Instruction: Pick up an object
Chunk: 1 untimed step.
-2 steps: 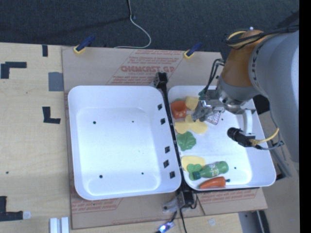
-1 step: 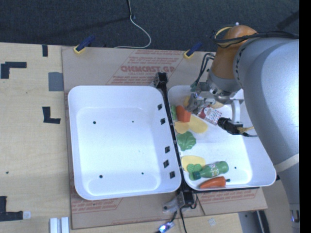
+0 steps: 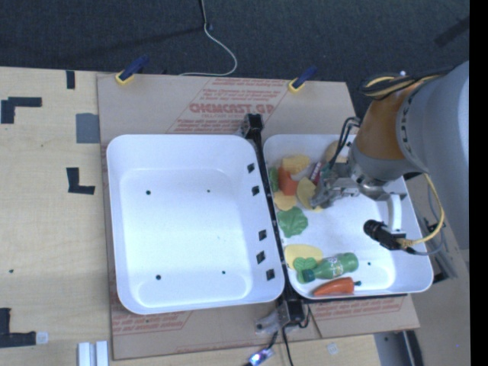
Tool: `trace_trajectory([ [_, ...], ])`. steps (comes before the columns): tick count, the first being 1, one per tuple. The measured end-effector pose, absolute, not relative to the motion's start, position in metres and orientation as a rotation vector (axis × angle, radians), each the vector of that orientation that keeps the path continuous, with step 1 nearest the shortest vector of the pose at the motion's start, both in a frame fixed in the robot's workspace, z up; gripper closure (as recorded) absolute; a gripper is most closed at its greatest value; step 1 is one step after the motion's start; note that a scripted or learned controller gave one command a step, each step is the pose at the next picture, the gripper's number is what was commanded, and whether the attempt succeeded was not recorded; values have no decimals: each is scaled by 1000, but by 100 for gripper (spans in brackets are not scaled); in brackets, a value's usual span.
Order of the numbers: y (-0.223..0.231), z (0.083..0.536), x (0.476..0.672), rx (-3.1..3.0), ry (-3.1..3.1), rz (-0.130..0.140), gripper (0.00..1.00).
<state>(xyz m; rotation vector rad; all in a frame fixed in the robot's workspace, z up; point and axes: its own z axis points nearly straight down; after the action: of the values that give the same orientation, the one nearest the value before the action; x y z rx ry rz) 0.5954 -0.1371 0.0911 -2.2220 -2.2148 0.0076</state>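
Camera view, near to far. Two white bins are seen side by side on a cardboard sheet (image 3: 229, 109) w/ red print. Left bin (image 3: 122, 204) is shown w/ bare floor and a few dark dots. Right bin (image 3: 408, 277) is the one holding the objs. At its near edge an orange-red carrot-like piece (image 3: 334, 287) is lying, just beside a green bottle (image 3: 329, 266) laid on its side. A yellow flat piece (image 3: 302, 252) is touching the bottle's left end. Farther in, a green leafy item (image 3: 292, 221) is seen near the divider. Beyond it a cluster is packed: yellow pieces (image 3: 296, 163), a red-orange item (image 3: 287, 180), a green sliver at the left. Gripper (image 3: 326, 191) is lowered at the cluster's right side; its opening and any hold can't be made out. At the cardboard's far edge two blue-yellow clamps (image 3: 131, 69) are fixed.
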Motion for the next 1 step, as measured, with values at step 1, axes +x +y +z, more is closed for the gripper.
trace_trajectory([
  [1, -106, 81, 644, -2210, -2209, 26, 0],
])
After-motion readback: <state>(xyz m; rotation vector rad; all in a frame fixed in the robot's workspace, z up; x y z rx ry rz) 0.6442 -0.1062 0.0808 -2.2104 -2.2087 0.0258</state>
